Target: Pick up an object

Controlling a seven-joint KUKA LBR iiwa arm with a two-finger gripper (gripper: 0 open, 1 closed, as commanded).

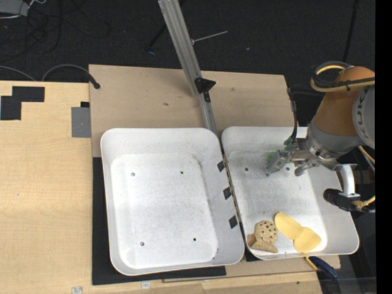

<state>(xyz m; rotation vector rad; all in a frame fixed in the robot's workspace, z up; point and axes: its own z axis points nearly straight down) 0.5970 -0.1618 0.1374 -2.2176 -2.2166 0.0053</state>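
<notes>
My gripper [286, 162] hangs low over the upper part of the right bin [269, 196], at the end of the grey and orange arm [340, 112]. A small green thing [272, 158] shows right at the gripper's left side; the view is too small to tell whether it is held. Near the bin's front edge lie a yellow banana-like object [297, 231] and, touching its left end, a tan speckled cookie-like object [264, 234]. Both are well in front of the gripper.
The left bin [160, 201] is bare white with a few small dots. A slanted aluminium bar [184, 48] rises behind the gap between the bins. Black clips [226, 192] sit along the shared rim. A wooden board lies at the left.
</notes>
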